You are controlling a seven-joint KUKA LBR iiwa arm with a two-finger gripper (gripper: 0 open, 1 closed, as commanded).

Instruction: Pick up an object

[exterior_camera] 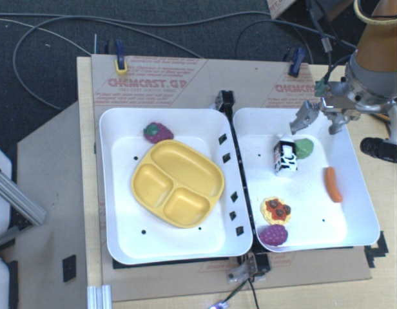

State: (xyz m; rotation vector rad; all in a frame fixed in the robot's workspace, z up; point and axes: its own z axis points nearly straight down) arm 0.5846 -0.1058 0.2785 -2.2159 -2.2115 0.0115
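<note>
Objects for picking lie mostly in the right bin (353, 172): a black-and-white cow-patterned toy (285, 158) stands near the bin's middle, touching a green round piece (304, 148) just behind it on the right; an orange carrot (332, 184) lies well apart toward the right wall; a small pizza-like toy (276, 210) sits near the front edge with a purple grape cluster (274, 235) just in front of it, against the front rim. Above the far part of this bin hangs the gripper (319, 120), its two fingers spread apart with nothing between them, the nearer finger just above and beside the green piece and cow toy without touching either that I can tell. In the left bin (115, 192) a yellow divided plate (178, 182) takes up the middle, and a purple-and-green berry toy (157, 132) sits just beyond its far rim
</note>
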